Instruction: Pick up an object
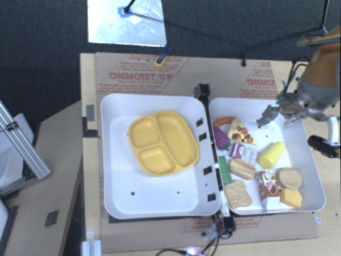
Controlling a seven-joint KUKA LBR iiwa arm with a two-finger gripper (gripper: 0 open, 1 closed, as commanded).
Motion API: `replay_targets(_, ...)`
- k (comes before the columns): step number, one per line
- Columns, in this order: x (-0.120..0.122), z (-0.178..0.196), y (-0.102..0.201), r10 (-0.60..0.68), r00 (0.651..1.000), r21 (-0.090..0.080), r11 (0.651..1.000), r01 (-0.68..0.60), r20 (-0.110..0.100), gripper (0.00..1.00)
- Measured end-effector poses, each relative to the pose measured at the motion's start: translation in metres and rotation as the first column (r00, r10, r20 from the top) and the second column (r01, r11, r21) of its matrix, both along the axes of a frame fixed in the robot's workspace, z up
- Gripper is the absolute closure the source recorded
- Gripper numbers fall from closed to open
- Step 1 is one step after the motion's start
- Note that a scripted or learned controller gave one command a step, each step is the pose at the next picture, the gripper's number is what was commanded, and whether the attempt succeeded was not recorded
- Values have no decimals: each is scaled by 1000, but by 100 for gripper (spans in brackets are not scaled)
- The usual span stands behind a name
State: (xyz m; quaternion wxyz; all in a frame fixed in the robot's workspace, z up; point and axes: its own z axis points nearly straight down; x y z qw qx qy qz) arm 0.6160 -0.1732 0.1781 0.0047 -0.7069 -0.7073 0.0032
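My gripper (279, 118) hangs over the back of the right bin (311, 159), fingers spread open with nothing between them. Under and in front of it lie toy foods: a pizza slice (242, 134), a yellow bottle (272, 153), a pink packet (244, 152), a hot dog bun (242, 168), a slice of toast (237, 193), a round bun (290, 177) and an orange wedge (291, 198). The pizza slice is to the gripper's front left and the yellow bottle is just in front of it.
The left bin (114, 159) holds a yellow divided plate (162, 142). A purple piece (220, 137), an orange sausage (224, 121) and a green strip (224, 170) lie along the right bin's left wall. A black divider (210, 143) runs between the bins.
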Motion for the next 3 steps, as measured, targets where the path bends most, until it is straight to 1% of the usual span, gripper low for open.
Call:
replay_targets(1,3,8,0,3,1000,-3,1000,-3,13,0)
replay_targets(2,5,-54,5,5,1000,-1,1000,-5,8,0)
replay_targets(3,8,-90,6,4,1000,1,1000,-4,15,0)
